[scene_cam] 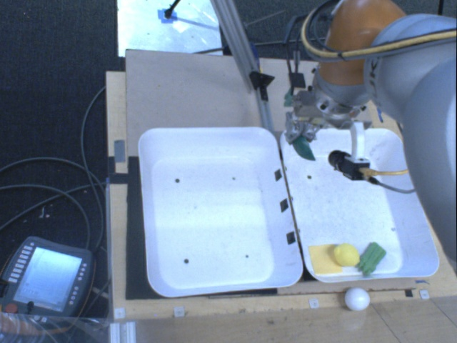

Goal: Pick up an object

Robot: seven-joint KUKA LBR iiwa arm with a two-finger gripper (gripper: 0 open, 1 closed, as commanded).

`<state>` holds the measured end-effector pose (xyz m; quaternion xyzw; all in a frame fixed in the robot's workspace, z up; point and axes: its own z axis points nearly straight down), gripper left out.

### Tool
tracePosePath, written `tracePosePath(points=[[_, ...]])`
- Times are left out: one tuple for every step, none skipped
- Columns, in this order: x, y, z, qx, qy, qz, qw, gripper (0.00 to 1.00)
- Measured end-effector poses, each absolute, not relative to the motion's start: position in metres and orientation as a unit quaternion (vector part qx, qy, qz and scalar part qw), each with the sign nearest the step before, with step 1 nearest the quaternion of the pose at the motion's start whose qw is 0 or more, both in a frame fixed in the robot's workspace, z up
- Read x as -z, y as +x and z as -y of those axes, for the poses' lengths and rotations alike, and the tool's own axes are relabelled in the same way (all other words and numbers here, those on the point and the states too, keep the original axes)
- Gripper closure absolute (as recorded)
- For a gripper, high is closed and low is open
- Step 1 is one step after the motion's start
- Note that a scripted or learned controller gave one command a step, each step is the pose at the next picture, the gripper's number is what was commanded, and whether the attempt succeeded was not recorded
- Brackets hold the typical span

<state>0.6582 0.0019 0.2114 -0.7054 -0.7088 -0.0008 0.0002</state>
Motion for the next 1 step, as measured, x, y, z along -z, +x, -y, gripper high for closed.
tracePosePath(points=[[-0.2289,0.6639,-0.0508,0.0012,-0.706,0.709,0.0,1.0]])
